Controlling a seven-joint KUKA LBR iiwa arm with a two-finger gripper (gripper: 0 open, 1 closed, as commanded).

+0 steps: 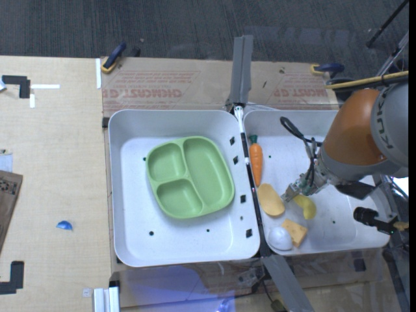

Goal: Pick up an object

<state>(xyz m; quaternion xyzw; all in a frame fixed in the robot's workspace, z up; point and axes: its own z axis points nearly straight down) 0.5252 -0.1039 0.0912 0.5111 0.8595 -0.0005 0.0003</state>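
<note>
Down in the lower right of the frame, inside the right bin (338, 236), my jaws (300, 188) sit low among a small cluster of play food. They hang just above and touching, or nearly touching, a yellow-green piece (305, 206), maybe a lemon or pear shape. Just to the left lies a yellow-orange oval piece (272, 200). Below them sit a white egg-like ball (281, 238) and an orange cheese-like wedge (297, 231), close together. A carrot (256, 162) lies along the bin's left wall, further up.

As I judge it, the pick is not done. Nothing is lifted clear of the bin floor, and I see no object plainly between my jaws. I seem to be at the reaching or closing stage over the yellow-green piece; gripping and lifting remain.

How wide my jaws stand I cannot tell: they are small, dark and tangled with metal parts and cable at this slant, and my own orange and grey wrist (354, 135) crowds the space above them. Whether I touch the piece is equally unclear. A dark curved thing (294, 129) in the upper part of the right bin may be a cable or a utensil handle; I cannot say which.

The left bin (130, 194) holds a green divided plate (190, 176), well apart from me. The wooden surface (52, 161) stretches left of it.
</note>
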